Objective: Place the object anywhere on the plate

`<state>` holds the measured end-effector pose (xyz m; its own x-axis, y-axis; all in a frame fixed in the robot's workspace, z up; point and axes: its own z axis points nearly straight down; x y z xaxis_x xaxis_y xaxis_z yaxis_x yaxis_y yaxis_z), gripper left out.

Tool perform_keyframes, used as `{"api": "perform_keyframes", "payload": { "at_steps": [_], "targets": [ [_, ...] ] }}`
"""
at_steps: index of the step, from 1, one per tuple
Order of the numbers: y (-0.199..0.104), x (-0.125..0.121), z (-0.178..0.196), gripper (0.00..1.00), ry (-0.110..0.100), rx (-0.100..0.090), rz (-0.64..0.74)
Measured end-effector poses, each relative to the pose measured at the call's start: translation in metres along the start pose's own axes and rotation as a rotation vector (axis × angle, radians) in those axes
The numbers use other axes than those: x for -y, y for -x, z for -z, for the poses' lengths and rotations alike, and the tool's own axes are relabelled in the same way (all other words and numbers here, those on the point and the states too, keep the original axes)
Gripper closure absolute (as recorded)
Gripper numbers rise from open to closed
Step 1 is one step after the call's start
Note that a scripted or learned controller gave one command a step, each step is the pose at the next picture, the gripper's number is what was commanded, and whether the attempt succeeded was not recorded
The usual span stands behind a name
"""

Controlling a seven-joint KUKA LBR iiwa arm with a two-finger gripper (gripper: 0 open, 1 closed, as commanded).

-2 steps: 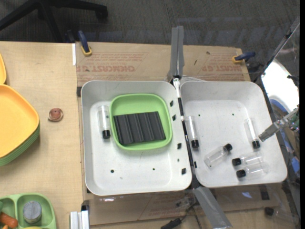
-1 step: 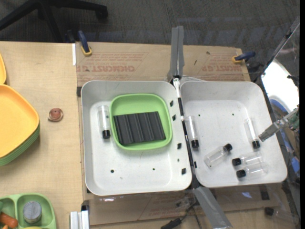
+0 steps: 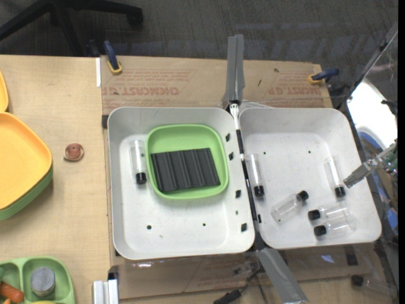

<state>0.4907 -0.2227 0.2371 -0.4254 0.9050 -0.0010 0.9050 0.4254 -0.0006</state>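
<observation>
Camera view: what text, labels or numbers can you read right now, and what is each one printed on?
"CHEMCAST", upside down in red, on the cardboard sheet behind the left bin.
"GP" appears to follow it, upside down too; uncertain.
A second red print on the cardboard behind the right bin is too faint to read.
No readable marks on the green plate or the vials.

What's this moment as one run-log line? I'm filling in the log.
gripper: right bin, beside vial | grasp: cannot tell | green plate: left bin, holds dark ridged block
</observation>
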Motion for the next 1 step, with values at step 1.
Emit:
{"api": "perform_keyframes", "payload": {
  "at_steps": [1],
  "targets": [
    [0.0, 0.0, 0.0, 0.0, 0.0, 0.0, 0.0]
  ]
}}
